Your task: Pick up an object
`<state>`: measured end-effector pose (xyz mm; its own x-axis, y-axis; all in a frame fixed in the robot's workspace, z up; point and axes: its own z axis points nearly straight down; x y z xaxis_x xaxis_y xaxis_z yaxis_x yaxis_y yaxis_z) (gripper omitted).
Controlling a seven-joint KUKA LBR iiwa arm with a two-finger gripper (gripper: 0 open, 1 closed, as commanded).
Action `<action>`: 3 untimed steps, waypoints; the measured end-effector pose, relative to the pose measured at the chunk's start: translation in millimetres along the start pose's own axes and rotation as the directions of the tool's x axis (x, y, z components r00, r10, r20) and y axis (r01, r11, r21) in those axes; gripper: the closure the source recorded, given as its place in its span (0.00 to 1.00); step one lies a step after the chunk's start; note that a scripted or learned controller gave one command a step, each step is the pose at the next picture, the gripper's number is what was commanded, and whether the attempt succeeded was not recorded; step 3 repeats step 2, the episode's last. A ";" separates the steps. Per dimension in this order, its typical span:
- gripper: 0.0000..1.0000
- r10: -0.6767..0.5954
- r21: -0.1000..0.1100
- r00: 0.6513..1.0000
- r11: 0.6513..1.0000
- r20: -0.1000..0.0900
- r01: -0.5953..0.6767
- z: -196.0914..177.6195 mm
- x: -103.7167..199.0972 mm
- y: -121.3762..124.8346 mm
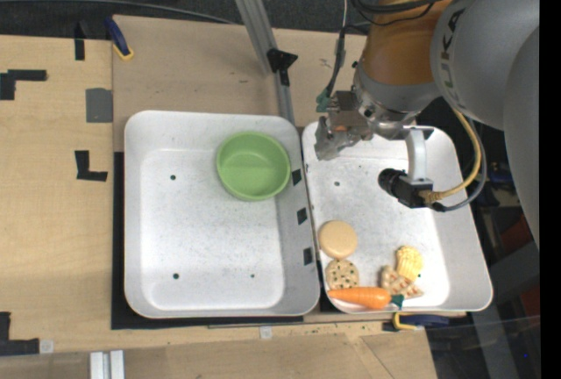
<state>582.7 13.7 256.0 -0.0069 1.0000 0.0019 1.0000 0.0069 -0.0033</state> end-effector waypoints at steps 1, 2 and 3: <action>1.00 0.002 0.003 1.000 1.000 0.002 -0.002 12.9 41.9 -38.0; 1.00 0.001 0.003 1.000 1.000 0.002 -0.001 31.3 85.8 -61.3; 1.00 0.001 0.003 1.000 1.000 0.002 -0.001 31.3 85.8 -61.3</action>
